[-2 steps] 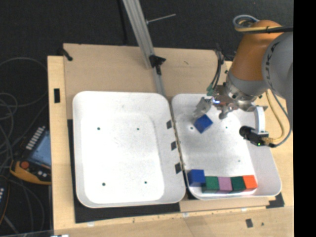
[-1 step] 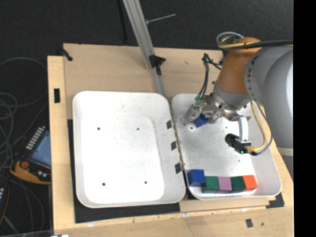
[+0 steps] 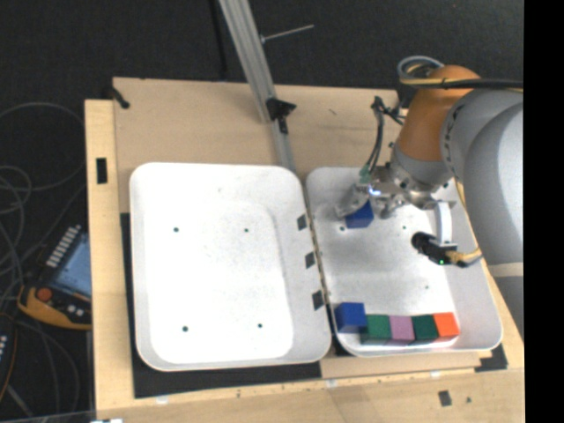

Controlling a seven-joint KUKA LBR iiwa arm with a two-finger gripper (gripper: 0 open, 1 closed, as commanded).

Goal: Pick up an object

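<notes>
A pale wooden bench (image 3: 220, 122) stands on a dark, near-black floor (image 3: 106, 25), lit evenly from above. A grey metal mast (image 3: 251, 60) rises at a slant from the bench's far side, a small black clamp (image 3: 280, 109) fixed near its foot. Left of the bench, black cables (image 3: 26, 192) loop across the floor, and a handheld control pendant (image 3: 66, 276) with an orange rim and a bluish screen lies just beside the bench's left edge.
</notes>
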